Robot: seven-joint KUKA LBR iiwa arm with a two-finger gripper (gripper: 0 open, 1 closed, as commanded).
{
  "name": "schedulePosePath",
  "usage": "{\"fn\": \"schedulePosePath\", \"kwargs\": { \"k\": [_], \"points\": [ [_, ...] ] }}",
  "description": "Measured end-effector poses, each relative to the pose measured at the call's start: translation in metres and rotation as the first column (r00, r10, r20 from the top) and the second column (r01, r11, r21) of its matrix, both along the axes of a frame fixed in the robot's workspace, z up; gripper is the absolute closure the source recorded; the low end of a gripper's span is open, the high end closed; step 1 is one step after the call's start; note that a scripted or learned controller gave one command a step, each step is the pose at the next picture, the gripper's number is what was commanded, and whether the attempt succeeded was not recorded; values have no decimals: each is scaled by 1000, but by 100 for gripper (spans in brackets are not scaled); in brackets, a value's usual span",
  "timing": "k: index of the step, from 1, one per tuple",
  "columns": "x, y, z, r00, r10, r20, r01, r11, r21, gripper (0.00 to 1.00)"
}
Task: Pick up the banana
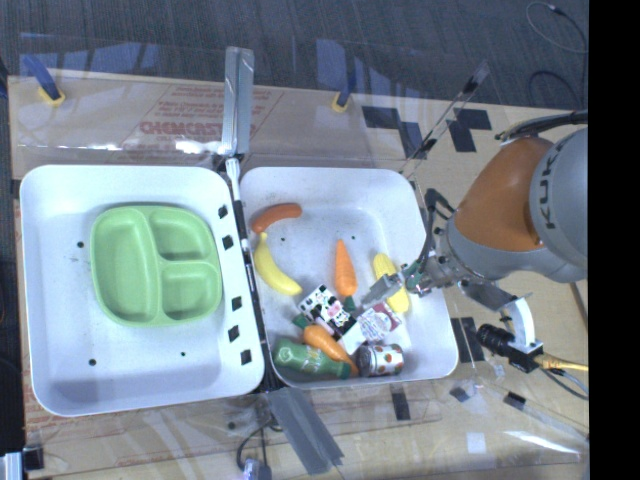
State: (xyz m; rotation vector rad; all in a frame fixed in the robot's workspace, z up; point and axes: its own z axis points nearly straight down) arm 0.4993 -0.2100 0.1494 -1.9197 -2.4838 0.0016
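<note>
Right white bin (300, 176): curved yellow plastic banana (275, 270) lies at its left side, just beside the dividing rim shared with the left white bin (40, 268). Far of it, an orange-brown sausage (275, 215); bare white floor to its right and far-right, up toward the far wall.

Near half of this bin is crowded: an upright orange carrot (344, 268), a black-and-white patterned carton (324, 306), a second carrot (326, 342), a green bottle (305, 360), a small can (380, 359), a pale packet (375, 323), all touching or nearly so.

Gripper (385, 288) sits low at the right side, over a second yellow piece (390, 280) near the right wall, well apart from the banana. Finger spacing: cannot tell.

Left bin carries a light-green divided tray (157, 264), open floor around it.
</note>
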Motion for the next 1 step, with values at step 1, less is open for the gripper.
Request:
{"fn": "schedulePosePath", "kwargs": {
  "k": [1],
  "points": [
    [53, 0, -58, 996, -88, 0, 88, 996, 0, 0]
  ]
}}
